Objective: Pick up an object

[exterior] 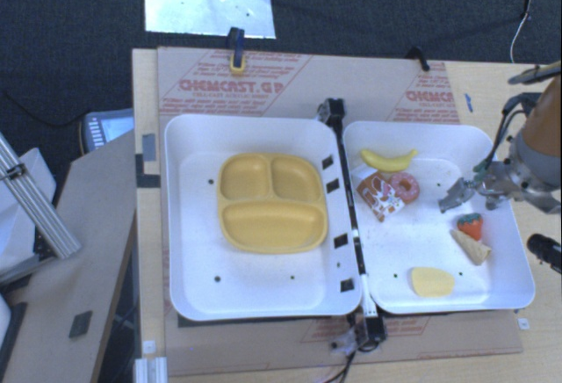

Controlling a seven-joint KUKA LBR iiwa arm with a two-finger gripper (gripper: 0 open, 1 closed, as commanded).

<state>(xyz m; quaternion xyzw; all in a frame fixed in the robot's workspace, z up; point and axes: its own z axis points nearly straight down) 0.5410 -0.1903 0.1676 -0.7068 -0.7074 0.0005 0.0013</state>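
The carrot, a small orange toy with a green top, lies in the right bin near its right wall, touching or just beside a tan wedge that looks like a slice of toy food. It is the object nearest the gripper, which hangs low over the bin just up and left of it. The fingers point left and downward; whether they are spread or closed I cannot tell at this size, and nothing shows between them.

As a judgement, the carrot is a light, hard plastic piece: stiff, smooth and a little slippery, not fragile. Its taper means a grip at the thin end may squeeze it out, so the thicker middle, taken across its short axis, seems the better hold. The wedge so close beside it could be nudged or caught along with it.

Further left in the same bin lie a banana, a pink doughnut beside a red-and-white packet, and near the front edge a pale yellow disc. The left bin holds a yellow divided plate. Both bins rest on the desk.
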